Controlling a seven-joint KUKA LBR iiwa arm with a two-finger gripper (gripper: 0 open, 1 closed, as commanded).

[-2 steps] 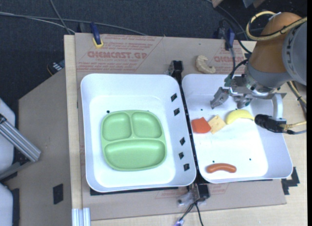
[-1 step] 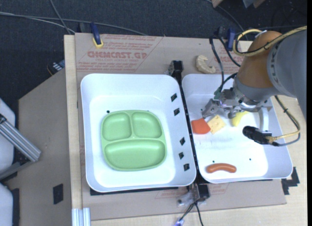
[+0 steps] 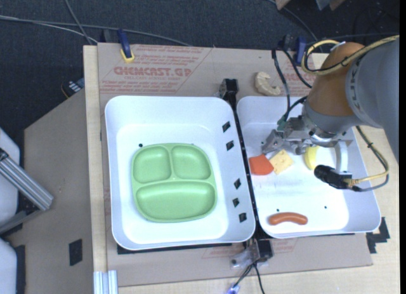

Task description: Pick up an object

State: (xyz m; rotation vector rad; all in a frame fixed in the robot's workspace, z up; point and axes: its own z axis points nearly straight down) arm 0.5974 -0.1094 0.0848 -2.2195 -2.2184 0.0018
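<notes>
Approach step: claw (image 3: 287, 139) low in right bin (image 3: 355, 213), finger state impossible to tell, above yellow block (image 3: 281, 161) touching orange block (image 3: 261, 165), sausage (image 3: 288, 219) well apart; next needs clean descent on one.

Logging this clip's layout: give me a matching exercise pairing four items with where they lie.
Things:
1. green three-compartment plastic tray
2. orange sausage-shaped toy
3. pale yellow wedge-shaped block
4. beige curved piece

Places:
A. on the bench beyond the bins
B. near edge of right bin
C. middle of left bin
D. right bin, beside an orange-red block

Pairs: 1-C, 2-B, 3-D, 4-A
</notes>
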